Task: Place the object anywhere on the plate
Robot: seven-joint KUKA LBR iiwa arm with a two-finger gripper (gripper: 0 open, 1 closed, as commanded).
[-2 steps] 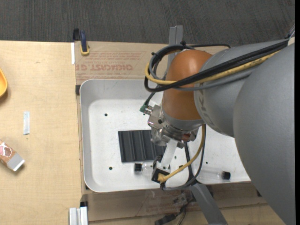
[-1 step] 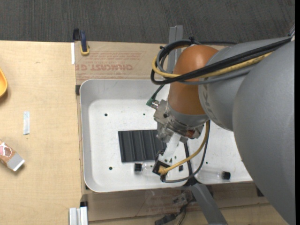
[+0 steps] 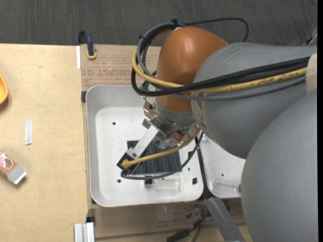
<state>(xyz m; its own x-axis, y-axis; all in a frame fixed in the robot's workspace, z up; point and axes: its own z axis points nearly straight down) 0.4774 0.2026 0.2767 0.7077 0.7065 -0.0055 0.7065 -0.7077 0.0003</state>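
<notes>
My gripper [image 3: 147, 166] is low inside the left white bin [image 3: 101, 135], its black ribbed body just above the bin floor near the front wall. The big grey arm with its orange band [image 3: 184, 59] covers the bin's right half and hides whatever lies beneath it. A small, clear, glassy-looking object [image 3: 169, 184] lies on the bin floor just in front of the gripper; whether the two touch is unclear. An orange rim [image 3: 2, 91], possibly a plate, pokes in at the far left edge of the bench.
The bench [image 3: 45, 84] to the left of the bin holds a small pale strip [image 3: 28, 132] and a brown-and-white packet [image 3: 11, 168]. A blue clamp [image 3: 90, 45] sits behind the bin's far left corner. A corner of the right bin [image 3: 224, 186] shows under the arm.
</notes>
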